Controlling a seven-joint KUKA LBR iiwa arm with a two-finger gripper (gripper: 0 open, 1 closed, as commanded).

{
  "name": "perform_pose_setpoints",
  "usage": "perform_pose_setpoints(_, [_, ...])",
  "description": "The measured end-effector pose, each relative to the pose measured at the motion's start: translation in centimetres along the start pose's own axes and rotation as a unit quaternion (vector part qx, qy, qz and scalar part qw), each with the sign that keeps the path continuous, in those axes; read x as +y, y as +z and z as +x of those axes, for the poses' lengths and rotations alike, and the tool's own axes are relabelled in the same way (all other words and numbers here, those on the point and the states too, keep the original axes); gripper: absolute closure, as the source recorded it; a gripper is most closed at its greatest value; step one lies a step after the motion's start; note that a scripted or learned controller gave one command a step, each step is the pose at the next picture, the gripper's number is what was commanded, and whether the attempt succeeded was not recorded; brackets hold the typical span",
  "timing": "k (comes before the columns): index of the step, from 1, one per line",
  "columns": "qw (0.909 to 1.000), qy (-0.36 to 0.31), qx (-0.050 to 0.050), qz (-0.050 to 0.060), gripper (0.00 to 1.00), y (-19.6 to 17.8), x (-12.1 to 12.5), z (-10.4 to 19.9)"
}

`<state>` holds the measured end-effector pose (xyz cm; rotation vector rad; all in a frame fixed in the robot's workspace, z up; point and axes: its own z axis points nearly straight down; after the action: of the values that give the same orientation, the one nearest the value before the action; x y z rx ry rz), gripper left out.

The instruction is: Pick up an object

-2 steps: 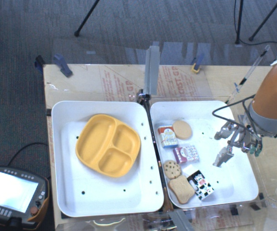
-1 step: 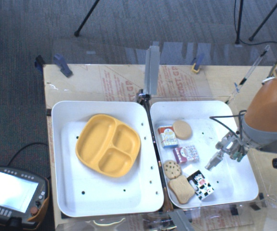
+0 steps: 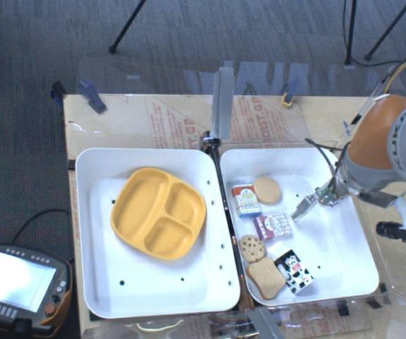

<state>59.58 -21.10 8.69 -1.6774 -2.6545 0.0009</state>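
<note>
Cardboard lettering unreadable | hand [image 3: 303,209] fingers apart, empty | beside pink carton [image 3: 272,226]

Bright, even overhead light, soft faint shadows under the yellow plate [image 3: 159,213], white bins [image 3: 93,189] nearly washed out, glare on the pendant screen [image 3: 15,280] at lower left, mild softness overall, small items slightly blurred
</note>
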Motion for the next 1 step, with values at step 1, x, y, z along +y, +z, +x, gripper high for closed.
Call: perform_pose_setpoints(1, [1.0000,0.006,-0.005,-0.005,0.00,-9.90,-1.10,0.18])
